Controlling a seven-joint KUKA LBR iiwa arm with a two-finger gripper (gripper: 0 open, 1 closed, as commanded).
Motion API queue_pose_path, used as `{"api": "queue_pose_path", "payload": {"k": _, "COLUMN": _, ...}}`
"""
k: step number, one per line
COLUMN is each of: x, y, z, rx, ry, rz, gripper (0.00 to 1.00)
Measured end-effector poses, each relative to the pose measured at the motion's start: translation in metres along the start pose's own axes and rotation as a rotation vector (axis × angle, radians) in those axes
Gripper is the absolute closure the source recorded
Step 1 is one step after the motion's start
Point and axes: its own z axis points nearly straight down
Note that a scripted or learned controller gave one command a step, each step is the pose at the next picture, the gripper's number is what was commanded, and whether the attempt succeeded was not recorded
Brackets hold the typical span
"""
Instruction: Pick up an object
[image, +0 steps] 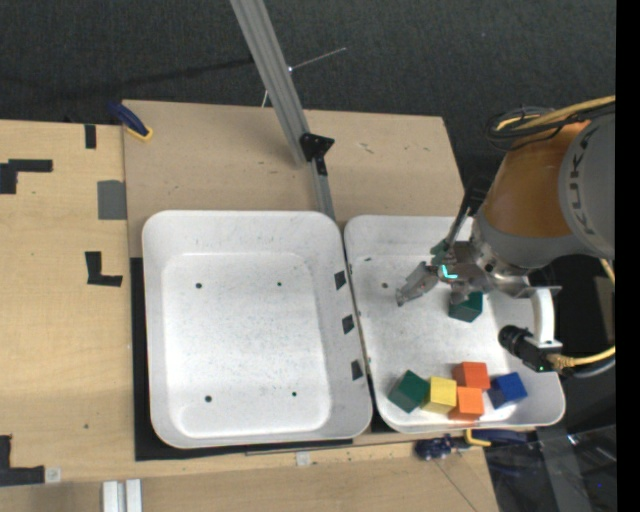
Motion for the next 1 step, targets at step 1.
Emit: {"api": "queue_pose_path", "payload": {"k": 1, "x": -0.0014, "y": 0.0084, "z": 0.0554, "rx": 0.005, "ry": -0.001, "rz": 0.001, "gripper": 0.00}}
